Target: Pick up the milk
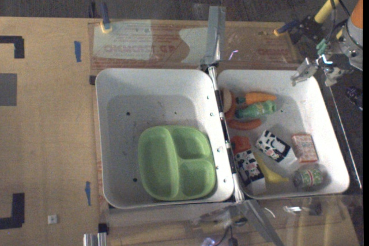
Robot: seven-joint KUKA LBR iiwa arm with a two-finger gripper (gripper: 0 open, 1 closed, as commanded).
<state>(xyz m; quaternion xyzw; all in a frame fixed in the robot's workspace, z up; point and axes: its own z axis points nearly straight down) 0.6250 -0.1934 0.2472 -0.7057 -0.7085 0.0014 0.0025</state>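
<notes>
your milk carton (273, 146) lies tilted in the right bin (331, 135), just beside a second cow-print carton (249, 167) and a banana (271, 173). the gripper (311, 69) hangs over that bin's far right corner, its state you cannot tell. a green plate (176, 162) sits in the left bin (115, 124).

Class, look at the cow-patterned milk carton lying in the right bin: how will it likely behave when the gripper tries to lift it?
The milk carton looks boxy, so it probably won't roll. It lies tilted against a yellow item, so it may shift when touched. It seems small, likely light. The gripper sits above the bin's far corner.
</notes>
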